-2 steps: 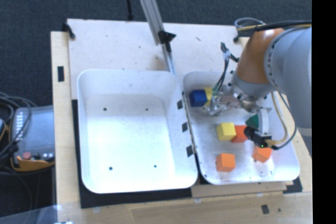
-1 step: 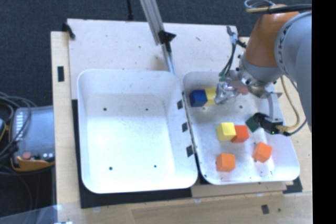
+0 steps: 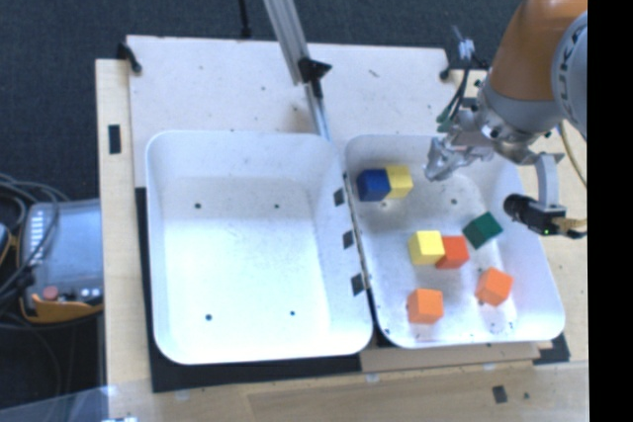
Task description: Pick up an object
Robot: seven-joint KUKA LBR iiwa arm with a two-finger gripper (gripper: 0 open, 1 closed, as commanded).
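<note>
The right bin (image 3: 524, 306) holds several small blocks. A blue block (image 3: 372, 185) touches a yellow block (image 3: 399, 180) near the bin's far left corner. Another yellow block (image 3: 427, 246) sits against a red-orange block (image 3: 453, 252) in the middle. A green block (image 3: 483, 230) lies to their right. Two orange blocks (image 3: 425, 304) (image 3: 494, 287) lie near the front. My gripper (image 3: 439, 167) hangs over the far part of the right bin, just right of the yellow block by the blue one. Nothing shows between its tips.
The left bin (image 3: 247, 247) stands beside the right one. A slanted metal rail (image 3: 282, 10) runs from the top down to the gap between the bins. A grey device with cables (image 3: 59, 257) sits off the bench's left edge.
</note>
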